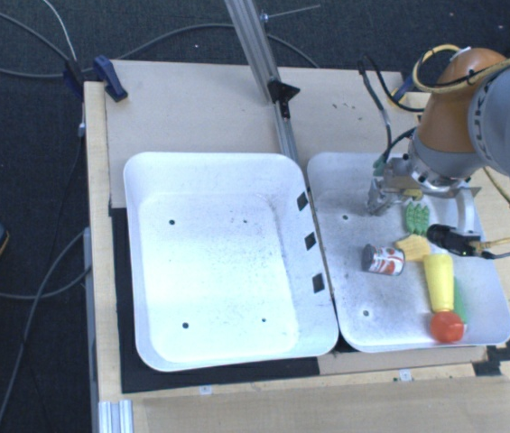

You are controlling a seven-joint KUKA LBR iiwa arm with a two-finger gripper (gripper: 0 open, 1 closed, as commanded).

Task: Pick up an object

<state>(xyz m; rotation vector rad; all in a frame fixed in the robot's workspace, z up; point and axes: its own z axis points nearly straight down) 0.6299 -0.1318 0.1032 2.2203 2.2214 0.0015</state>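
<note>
Gripper low in right bin, upper part; claw state cannot be told. Small red-and-white can lies centre-right of frame; label unreadable.

A single fixed camera looks down at a slant from above the worktop, far enough back to take in both white bins across the middle of the frame, dark floor and cables at the left and top, and the arm entering at the upper right.
</note>
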